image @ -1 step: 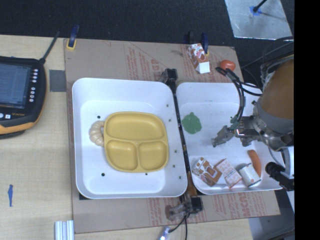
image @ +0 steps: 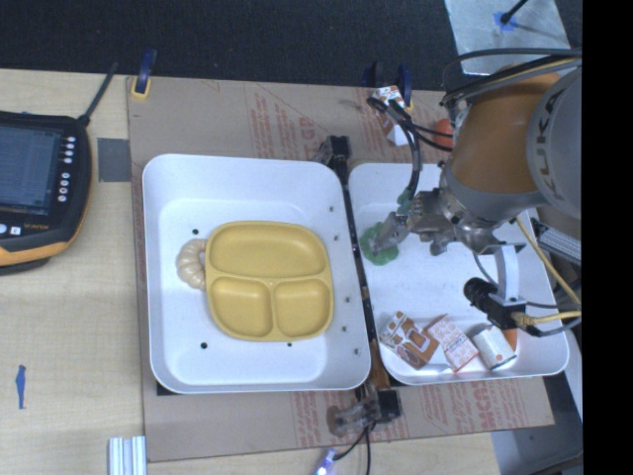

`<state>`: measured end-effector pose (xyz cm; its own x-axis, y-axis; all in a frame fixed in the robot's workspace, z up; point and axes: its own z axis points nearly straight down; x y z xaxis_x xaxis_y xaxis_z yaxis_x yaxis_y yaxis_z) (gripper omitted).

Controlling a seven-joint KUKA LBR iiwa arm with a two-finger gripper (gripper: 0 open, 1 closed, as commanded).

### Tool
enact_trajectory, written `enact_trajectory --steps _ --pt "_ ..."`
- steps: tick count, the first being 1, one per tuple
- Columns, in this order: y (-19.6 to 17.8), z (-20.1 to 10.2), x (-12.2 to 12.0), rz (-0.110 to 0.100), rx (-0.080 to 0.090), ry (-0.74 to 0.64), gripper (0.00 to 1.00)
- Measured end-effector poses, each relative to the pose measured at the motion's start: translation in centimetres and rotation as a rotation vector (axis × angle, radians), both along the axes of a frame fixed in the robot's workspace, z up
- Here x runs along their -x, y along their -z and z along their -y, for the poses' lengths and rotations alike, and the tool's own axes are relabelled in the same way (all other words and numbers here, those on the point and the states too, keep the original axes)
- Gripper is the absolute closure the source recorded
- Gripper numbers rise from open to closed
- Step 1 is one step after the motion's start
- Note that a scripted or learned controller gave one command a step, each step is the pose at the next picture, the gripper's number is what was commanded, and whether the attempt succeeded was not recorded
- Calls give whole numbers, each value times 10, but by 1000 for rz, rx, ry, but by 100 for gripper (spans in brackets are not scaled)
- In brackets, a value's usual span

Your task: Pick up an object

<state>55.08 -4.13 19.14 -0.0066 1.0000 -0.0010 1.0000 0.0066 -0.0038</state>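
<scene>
- The gripper [image: 394,228] stood low in the right bin [image: 447,275].
- A green object [image: 379,245] lay just beneath the jaws, touching them.
- Whether the jaws were apart, I cannot tell.

Setting: robotics lab, test bench. Evidence: a grey industrial arm [image: 504,156] with an orange band reaches over two shallow white bins [image: 163,265] set side by side on a brown cardboard sheet [image: 247,117] laid over a light wooden bench [image: 59,344]. A teach pendant [image: 35,186] with screen and orange casing rests at the bench's left edge. Loose cables [image: 415,132] and clips run along the sheet's far edge. Dark carpet [image: 247,18] lies beyond the bench.
</scene>
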Motion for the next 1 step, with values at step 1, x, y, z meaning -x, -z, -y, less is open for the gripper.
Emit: enact_trajectory --steps 1 --pt "23 79 -11 2 1 4 0"
